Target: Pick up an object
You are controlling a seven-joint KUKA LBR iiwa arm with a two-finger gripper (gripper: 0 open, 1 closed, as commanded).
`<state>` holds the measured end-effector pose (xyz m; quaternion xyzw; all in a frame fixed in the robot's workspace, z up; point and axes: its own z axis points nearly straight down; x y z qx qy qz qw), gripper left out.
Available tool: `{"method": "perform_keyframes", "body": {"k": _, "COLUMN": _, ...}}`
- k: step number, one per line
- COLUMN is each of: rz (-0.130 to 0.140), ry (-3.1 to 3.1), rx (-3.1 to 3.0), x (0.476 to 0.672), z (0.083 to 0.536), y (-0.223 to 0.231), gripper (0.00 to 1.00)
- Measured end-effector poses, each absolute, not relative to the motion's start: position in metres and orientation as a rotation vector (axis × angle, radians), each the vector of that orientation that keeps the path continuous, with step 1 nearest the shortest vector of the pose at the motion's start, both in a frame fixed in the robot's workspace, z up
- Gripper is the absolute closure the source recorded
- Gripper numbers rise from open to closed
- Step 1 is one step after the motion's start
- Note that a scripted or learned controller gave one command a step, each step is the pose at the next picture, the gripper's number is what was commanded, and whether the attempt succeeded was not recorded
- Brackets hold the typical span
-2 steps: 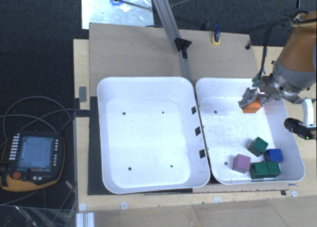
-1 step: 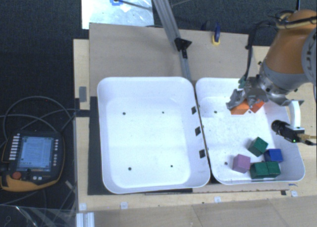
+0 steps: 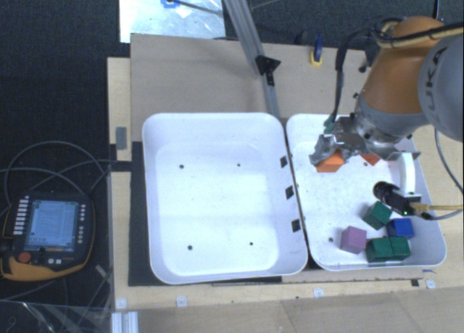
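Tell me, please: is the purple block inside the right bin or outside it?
Inside. The purple block lies on the floor of the right bin, near its front edge, beside green blocks.

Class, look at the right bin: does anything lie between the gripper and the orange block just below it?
Nothing visible does. The gripper sits directly above the orange block, right against it in this view. The purple block and the green blocks lie apart, toward the right bin's near corner.

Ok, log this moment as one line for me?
arm: over right bin | hand: at orange block | grip: unclear | other blocks: near corner
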<state>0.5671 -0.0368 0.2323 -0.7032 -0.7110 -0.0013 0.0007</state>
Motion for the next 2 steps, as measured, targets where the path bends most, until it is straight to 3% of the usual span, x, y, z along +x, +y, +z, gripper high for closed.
{"method": "perform_keyframes", "body": {"k": 2, "rz": -0.003, "ry": -2.232, "rx": -2.208, "x": 0.549, "z": 0.224, "y": 0.059, "gripper": 1.00}}
